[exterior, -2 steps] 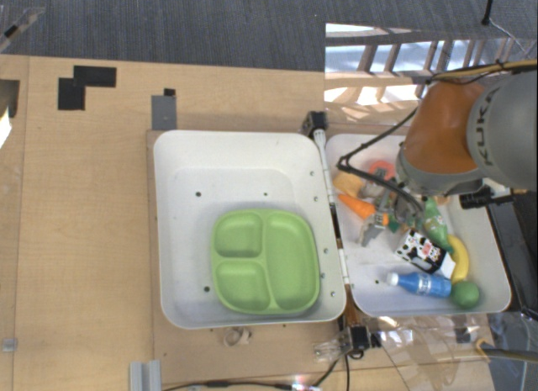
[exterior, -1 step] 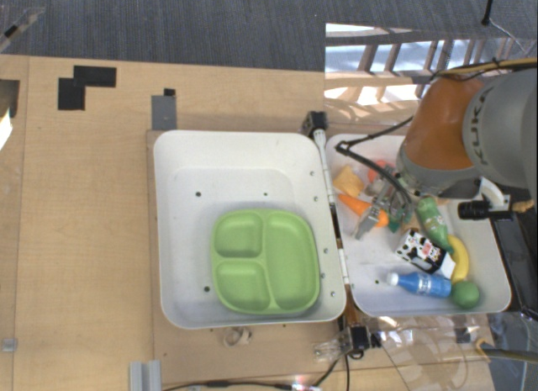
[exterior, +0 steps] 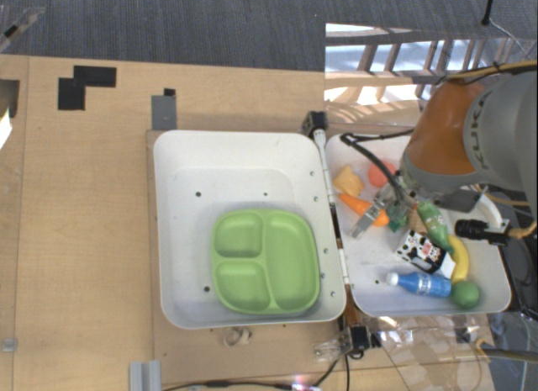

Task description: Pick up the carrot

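- Hand (exterior: 372,218) low in the right bin (exterior: 496,301), over that bin's left half, at the end of the grey arm (exterior: 487,141) with its orange band.
- Fingers reach down and to the left; how far apart they stand cannot be told from this slant.
- Carrot (exterior: 360,206) lies right at the fingertips, its orange length running out to the hand's left; whether it sits between the fingers or just touches them is unclear.
- Orange wedge-shaped piece (exterior: 349,182) just above and left of the hand.
- Black-and-white patterned box (exterior: 420,251) just right of and below the hand, with a green bottle (exterior: 435,223) and a banana (exterior: 459,256) beyond it.
- Blue bottle (exterior: 423,283) and green ball (exterior: 466,294) lower still, near the bin's bottom edge.
- Green divided plate (exterior: 265,261) well to the hand's left, in the left bin (exterior: 185,179) on the worktop (exterior: 76,238).
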